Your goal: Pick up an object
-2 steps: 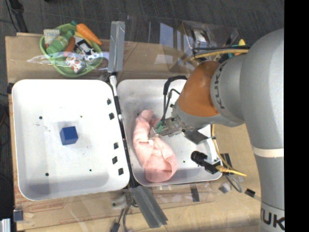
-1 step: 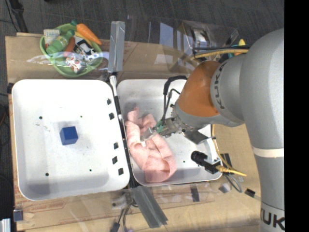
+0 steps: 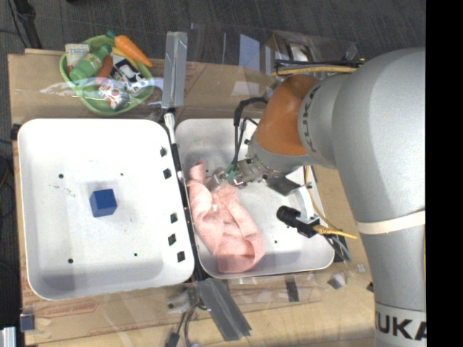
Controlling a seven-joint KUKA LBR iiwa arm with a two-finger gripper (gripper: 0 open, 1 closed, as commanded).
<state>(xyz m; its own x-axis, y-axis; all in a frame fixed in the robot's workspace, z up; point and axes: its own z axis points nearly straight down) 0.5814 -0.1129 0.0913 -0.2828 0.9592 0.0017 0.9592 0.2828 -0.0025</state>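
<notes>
The arm reaches into the right bin (image 3: 318, 255), its jaws (image 3: 233, 173) low at the upper end of the pink cloth (image 3: 224, 223); whether they are parted or pinching the fabric cannot be told. The cloth lies crumpled from the bin's centre toward 6 o'clock. A blue cube (image 3: 103, 202) sits alone in the left bin (image 3: 43, 266). A green bowl (image 3: 108, 74) of toys stands on the desk (image 3: 36, 71) at 11 o'clock.

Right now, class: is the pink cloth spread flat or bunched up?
Bunched up: the pink cloth lies in rumpled folds in the right bin.
</notes>
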